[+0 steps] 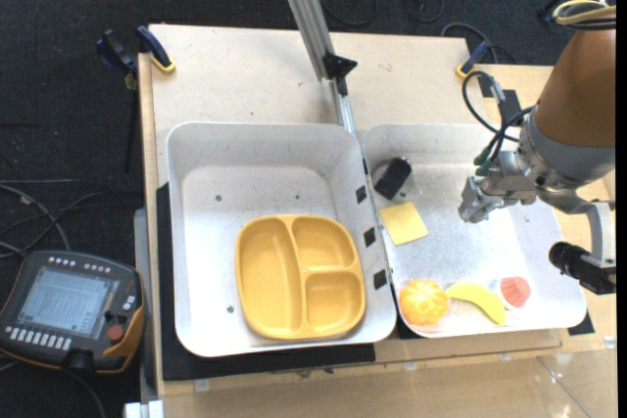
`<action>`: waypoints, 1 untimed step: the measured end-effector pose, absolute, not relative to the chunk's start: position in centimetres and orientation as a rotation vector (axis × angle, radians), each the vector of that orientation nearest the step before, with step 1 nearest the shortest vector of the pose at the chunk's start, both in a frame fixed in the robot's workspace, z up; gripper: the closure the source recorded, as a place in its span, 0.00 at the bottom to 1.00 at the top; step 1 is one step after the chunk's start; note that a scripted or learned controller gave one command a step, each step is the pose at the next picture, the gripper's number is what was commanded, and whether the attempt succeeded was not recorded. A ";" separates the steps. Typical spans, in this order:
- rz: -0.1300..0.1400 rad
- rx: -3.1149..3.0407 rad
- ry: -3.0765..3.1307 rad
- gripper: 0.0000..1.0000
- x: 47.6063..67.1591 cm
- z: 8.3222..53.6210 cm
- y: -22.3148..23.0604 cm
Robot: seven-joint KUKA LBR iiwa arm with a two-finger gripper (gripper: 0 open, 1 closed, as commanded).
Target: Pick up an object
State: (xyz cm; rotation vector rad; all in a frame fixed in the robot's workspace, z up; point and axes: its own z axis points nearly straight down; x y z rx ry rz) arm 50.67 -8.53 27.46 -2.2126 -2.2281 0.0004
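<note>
Looking down from the camera above the bench, the arm comes in from the right, and its gripper hangs over the right bin, near the bin's middle (whether its tips are wide or narrow, I cannot tell, because it is too small and dark here). Nothing can be seen held by it.

In the right bin there are five things. A black block sits near the wall between the two bins. A flat yellow square lies just below it. Along the front edge sit an orange, a banana just beside it, and a small red and white thing by the banana's other end.

The left bin holds a yellow plate with three sections.
</note>
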 end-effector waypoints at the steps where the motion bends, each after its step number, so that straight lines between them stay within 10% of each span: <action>1: 0.001 -2.212 -2.228 1.00 50.6 25.8 -4.0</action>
